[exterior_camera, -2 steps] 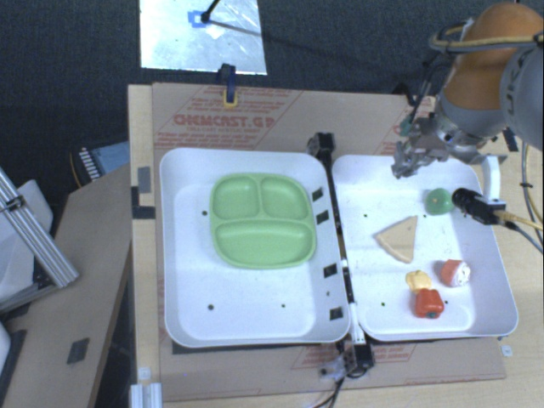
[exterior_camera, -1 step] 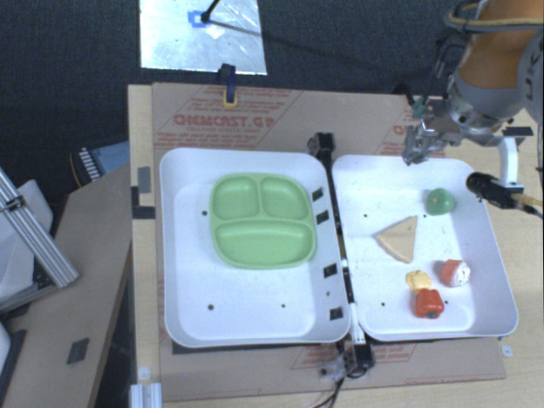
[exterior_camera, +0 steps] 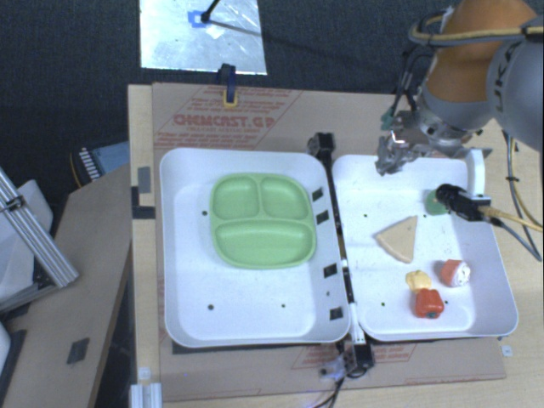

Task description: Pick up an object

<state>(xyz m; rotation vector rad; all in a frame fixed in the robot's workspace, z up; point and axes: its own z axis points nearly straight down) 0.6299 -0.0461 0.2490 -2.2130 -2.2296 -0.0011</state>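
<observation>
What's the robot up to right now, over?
Tool over right bin's far edge, holding nothing. Tan wedge, red and yellow pieces untouched. Green tray in left bin. Path clear.

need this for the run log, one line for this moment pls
gripper: over right white bin far edge, nothing held | tan wedge, red pepper: in bin | green divided plate: left bin

place: robotics lab | evidence: grey-and-orange arm (exterior_camera: 476,58) at 2 o'clock | two white bins (exterior_camera: 246,330) on cardboard-covered bench (exterior_camera: 229,113) at centre | aluminium framing (exterior_camera: 34,236) at 9 o'clock | loose cables (exterior_camera: 510,219) at 3 o'clock
</observation>
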